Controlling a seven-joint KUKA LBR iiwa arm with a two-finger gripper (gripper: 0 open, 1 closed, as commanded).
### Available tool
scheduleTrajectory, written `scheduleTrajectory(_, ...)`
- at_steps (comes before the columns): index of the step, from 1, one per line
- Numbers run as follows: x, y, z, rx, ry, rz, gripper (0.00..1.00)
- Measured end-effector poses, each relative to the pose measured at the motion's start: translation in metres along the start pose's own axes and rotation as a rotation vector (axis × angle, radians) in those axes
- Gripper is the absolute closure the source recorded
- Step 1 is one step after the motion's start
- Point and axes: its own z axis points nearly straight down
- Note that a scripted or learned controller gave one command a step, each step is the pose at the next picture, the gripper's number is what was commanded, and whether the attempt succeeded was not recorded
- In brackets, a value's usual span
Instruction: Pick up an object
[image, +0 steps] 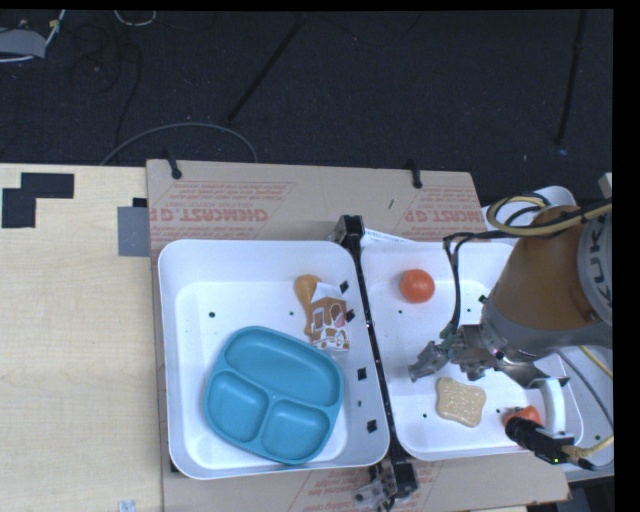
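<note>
My gripper (432, 362) hangs low over the right bin (400, 420), its dark fingers pointing left with nothing visible between them. A tan cracker-like slice (461, 402) lies just below and to the right of the fingertips, apart from them. A red-orange ball (417, 286) rests near the bin's back. A small orange piece (527, 414) sits at the bin's right, partly behind the arm. In the left bin (185, 300), a blue divided plate (272, 394) lies at the front, with a brown-and-white giraffe-like toy (324, 318) behind it.
A black clamp rail (365, 340) runs between the two bins. The grey and orange arm (545, 290) covers the right bin's far right side. Cardboard (290, 200) lies under both bins, and cables trail at the right edge.
</note>
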Motion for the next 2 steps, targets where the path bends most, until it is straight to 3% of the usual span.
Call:
scheduleTrajectory(1, 0.006, -0.008, 0.06, -0.001, 0.001, -0.001, 0.0)
scheduleTrajectory(2, 0.004, -0.007, 0.047, -0.004, 0.0, 0.005, 1.0)
